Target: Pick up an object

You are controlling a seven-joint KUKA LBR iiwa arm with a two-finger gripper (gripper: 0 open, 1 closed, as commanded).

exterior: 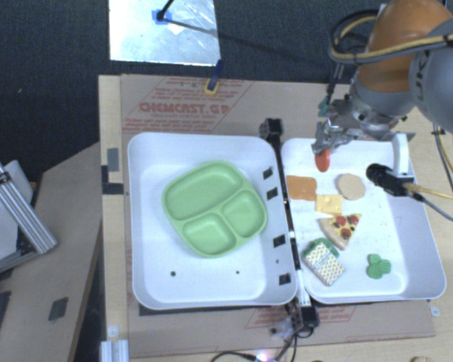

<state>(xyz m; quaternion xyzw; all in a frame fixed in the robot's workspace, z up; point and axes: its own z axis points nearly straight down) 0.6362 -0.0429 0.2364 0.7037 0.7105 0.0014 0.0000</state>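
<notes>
My gripper (pixel 326 143) hangs over the far left corner of the right bin (pixel 419 232), below the orange-banded wrist. Its fingers are shut on the top of a small red-orange piece (pixel 322 160), which hangs just under the fingertips above the bin floor. Loose in the same bin lie an orange-brown slice (pixel 301 188), a tan round cookie (pixel 351 186), a yellow cheese square (pixel 329 204), a pizza slice (pixel 341 229), a green-and-white checkered packet (pixel 323 262) and a small green broccoli piece (pixel 377 266).
The left bin (pixel 147 270) holds a green divided plate (pixel 215 208). A black divider with clips (pixel 281 202) runs between the bins. A black-tipped cable fitting (pixel 385 178) lies over the right bin's far side. A shiny sheet (pixel 164 21) sits beyond the bench.
</notes>
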